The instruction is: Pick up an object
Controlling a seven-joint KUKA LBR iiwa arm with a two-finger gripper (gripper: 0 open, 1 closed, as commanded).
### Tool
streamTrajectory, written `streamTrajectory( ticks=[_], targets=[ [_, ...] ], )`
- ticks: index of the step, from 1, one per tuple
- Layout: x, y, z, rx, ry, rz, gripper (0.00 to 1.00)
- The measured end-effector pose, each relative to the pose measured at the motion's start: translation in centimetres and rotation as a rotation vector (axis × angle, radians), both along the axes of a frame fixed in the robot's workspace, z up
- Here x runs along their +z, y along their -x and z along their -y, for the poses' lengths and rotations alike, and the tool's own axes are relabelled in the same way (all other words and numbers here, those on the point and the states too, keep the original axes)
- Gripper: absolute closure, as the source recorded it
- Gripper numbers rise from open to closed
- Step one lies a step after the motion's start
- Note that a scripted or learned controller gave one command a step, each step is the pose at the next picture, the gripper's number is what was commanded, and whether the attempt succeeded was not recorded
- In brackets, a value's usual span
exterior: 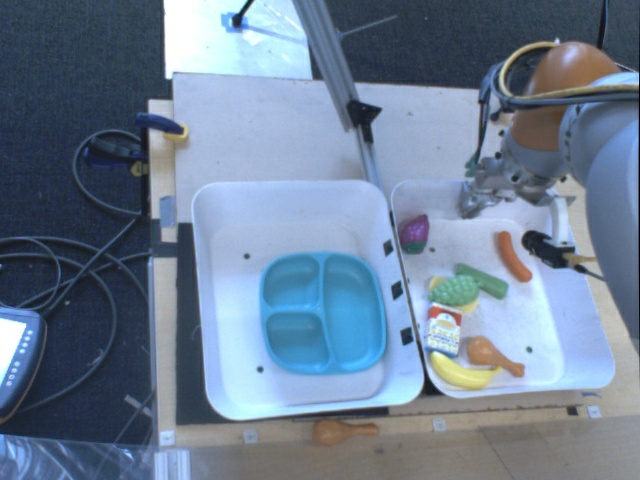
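Purple fruit (pixel 413 232) and orange sausage (pixel 515 256) flank the gripper (pixel 478 200), grip state indiscernible.

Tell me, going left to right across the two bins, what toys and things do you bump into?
Blue divided plate → purple toy → little red-and-white carton → orange sausage.

Light blue, three-compartment plastic tray (pixel 322 311) lies in left white bin (pixel 225 298). Blue-handled clamp (pixel 160 126) grips table (pixel 270 128) edge.
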State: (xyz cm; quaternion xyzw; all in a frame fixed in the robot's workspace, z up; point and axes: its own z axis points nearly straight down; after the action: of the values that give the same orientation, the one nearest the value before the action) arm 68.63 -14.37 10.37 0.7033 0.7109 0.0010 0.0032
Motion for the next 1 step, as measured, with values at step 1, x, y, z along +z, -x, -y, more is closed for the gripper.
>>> streamTrajectory(
  ticks=[1],
  targets=[
    [5.61, 0.60, 0.60, -0.009, -0.001, 0.002, 1.00]
  ],
)
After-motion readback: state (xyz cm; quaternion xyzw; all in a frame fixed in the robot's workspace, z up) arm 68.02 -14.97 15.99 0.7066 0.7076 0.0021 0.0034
